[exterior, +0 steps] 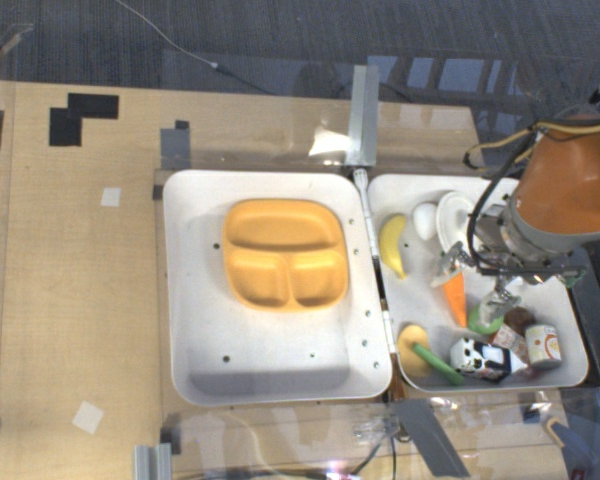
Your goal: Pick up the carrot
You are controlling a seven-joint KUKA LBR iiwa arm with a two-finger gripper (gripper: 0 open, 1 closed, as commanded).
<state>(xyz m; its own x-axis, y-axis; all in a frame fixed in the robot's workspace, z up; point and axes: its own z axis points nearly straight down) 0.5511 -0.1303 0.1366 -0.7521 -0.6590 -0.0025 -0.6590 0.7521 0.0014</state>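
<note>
Camera view: the pincer (477,271) was seen above the right bin (577,368); its state could not be told. The carrot (455,297) lay just left of and below it.

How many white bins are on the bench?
2. The left bin holds a yellow tray; the right bin holds the carrot and other items, with the gripper above it.

Probably lab: robot bench (70,298), bins (195,298)
</note>
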